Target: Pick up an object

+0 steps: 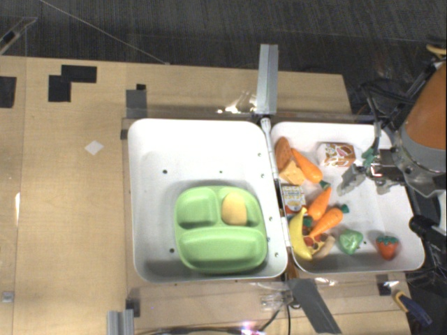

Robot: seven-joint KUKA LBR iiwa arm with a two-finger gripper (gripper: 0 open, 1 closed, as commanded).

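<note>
My gripper (351,179) hangs over the middle of the right bin (412,215), reaching in from the right, with bare white floor beneath it. To its left lie two orange carrots (319,202) (328,220). A third carrot (307,165) rests against a brown bread piece (283,152). A wrapped snack (336,154) sits just up-left of the gripper. A yellow banana (299,236), a green pepper (350,241) and a red strawberry (387,246) lie along the near wall. Nothing shows in the gripper.
The left bin (160,152) holds a green divided plate (220,239) with a yellow fruit (235,208) in its upper right compartment. A small printed packet (293,199) lies by the divider between the bins. Cables and the arm's body crowd the right edge.
</note>
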